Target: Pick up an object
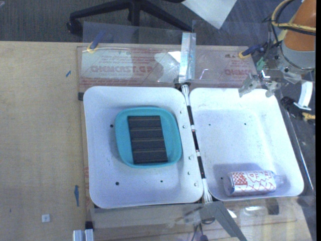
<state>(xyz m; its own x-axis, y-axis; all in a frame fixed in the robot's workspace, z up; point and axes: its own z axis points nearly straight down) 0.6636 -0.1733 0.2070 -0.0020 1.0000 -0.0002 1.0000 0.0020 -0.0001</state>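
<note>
gripper (259,84) seen above right bin (251,129) far corner, finger state cannot be told | bottle (252,182) lying near edge | teal tray (147,136) in left bin (100,149)

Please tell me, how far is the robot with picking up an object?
Nothing looks done yet. The gripper is at the far right corner of the right bin, apart from both objects. The red-and-white bottle lies in that bin; the teal tray lies in the left bin. Approach, grasp and lift remain.
</note>
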